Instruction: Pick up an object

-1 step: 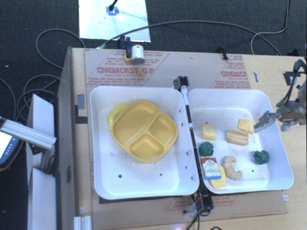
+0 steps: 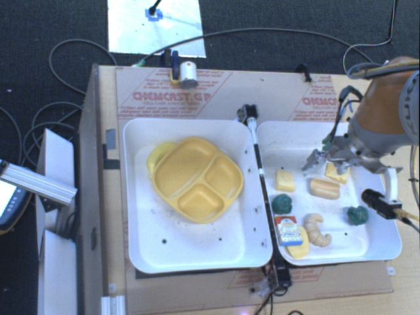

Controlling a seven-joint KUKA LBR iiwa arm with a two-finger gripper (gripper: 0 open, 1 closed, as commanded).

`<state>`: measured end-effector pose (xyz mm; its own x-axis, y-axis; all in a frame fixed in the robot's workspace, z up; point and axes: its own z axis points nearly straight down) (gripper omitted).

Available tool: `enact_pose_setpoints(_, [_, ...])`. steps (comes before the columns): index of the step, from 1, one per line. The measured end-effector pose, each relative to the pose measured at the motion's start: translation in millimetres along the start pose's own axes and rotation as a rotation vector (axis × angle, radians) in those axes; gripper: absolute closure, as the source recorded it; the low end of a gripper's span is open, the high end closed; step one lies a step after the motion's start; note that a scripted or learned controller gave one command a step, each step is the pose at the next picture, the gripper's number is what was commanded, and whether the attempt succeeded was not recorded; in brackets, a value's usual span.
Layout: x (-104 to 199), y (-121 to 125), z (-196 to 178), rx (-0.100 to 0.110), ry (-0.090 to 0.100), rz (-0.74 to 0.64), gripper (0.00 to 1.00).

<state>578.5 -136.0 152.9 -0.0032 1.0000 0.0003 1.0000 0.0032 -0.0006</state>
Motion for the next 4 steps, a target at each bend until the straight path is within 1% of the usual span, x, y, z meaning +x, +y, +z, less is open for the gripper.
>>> enact_pose_setpoints(1, [53,-42,64,0.000,0.000,0.001,0.00])
enact_pose_setpoints(2, [53,21,68,-0.003,-0.001,-0.001,0.00])
enact_pose_setpoints(3, [52,22,57,-0.005,0.000,-0.002,1.00])
enact_pose_setpoints(4, [133,6,-40,-0.004,0.001,-0.001,1.00])
